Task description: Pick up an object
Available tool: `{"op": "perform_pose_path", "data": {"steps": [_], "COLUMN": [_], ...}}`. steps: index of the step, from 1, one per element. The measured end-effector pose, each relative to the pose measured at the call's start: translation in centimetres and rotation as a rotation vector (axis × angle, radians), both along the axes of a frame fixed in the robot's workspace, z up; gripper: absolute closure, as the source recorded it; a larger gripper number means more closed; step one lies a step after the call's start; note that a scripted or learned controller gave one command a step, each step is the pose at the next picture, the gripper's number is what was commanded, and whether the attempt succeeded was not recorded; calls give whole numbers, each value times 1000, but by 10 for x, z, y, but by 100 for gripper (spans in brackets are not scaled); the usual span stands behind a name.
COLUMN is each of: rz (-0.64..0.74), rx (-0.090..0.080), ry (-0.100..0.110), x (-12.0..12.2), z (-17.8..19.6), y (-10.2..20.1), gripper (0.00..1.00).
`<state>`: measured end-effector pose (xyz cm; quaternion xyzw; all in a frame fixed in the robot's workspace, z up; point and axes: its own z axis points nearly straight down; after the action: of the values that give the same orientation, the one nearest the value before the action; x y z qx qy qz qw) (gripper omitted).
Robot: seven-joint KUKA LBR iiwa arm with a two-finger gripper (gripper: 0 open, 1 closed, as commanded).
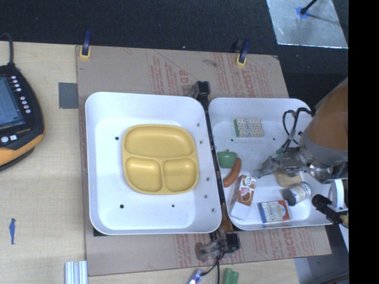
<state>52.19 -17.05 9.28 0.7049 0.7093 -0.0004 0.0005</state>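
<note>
**Six candidates in the right bin, none lifted yet**

Six small things lie in the right bin (220, 108), and any one would do for the pick. Closest to the gripper (278, 165) is a small can (299, 192) on its side, just below and to the right of it. Further from the gripper, toward the divider, sit a brown and white packet (246, 190), an orange sausage-shaped piece (231, 172) and a green pepper-like toy (226, 157). A patterned card (249, 127) rests up near the far wall, and a blue and red box (274, 212) lies at the near wall, below the gripper.

I'd call this the approach step: the tool is low over the bin floor, nothing visibly between its tips. Next it needs to settle squarely over one item, likely the can, and close on it cleanly.

Hard to read from here: the gripper is a dark tangle of metal and cable, and I cannot tell whether it is spread or closed. The arm (328, 129) is cut off at the right. Beyond the right bin, the left bin (100, 158) carries a yellow divided tray (160, 158).
</note>
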Motion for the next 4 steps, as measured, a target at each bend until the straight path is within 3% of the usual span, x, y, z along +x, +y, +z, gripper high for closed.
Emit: {"op": "perform_pose_path", "data": {"steps": [1,2,3,4], "rz": [-2,-2,-2,-5], "rx": [1,3,1,1], "ry": [0,0,5,2], "x": [119,85,70,96], "z": [36,126,50,7], "y": [-32,69,75,-42], "gripper": [0,0,0,0]}}
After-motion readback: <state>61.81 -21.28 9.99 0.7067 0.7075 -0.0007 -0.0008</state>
